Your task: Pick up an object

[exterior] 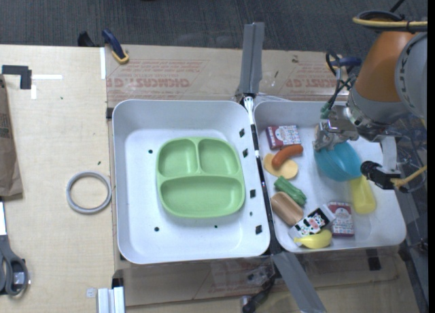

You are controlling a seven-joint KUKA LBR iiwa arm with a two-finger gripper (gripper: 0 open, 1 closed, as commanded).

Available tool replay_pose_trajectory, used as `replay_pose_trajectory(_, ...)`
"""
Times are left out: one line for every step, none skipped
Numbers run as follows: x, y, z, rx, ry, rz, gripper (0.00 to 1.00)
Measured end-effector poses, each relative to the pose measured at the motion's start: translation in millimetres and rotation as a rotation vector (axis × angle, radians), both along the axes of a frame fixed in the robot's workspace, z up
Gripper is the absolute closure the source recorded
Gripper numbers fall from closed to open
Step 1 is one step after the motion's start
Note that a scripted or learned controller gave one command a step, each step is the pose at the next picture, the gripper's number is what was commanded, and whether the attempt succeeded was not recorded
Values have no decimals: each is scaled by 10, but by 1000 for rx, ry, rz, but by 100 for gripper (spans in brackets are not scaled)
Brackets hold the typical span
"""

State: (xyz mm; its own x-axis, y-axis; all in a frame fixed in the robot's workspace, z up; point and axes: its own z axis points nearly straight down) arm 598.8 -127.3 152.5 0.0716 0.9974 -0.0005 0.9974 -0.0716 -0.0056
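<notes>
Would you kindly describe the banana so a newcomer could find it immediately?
Start at the right-hand white bin, the one crowded with toy food. Go to its near edge: the banana lies there, curved and yellow, beside a black-and-white carton. The yellow bottle is straighter and farther right.

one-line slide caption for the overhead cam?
Gripper poised above blue bowl in right bin; green tray in left bin.

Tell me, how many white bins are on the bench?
2. The left shallow white bin holds a green divided plate. The right shallow white bin holds the small toys, under the gripper.
</notes>
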Motion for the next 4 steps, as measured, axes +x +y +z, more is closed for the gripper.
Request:
replay_pose_trajectory(661, -596, -69, 20, -6, -161, 100)
replay_pose_trajectory(418, -11, 663, 1, 0, 311, 100)
replay_pose_trajectory(421, -12, 670, 0, -2, 311, 0)
replay_pose_trajectory(178, -208, -507, 1, -3, 178, 0)
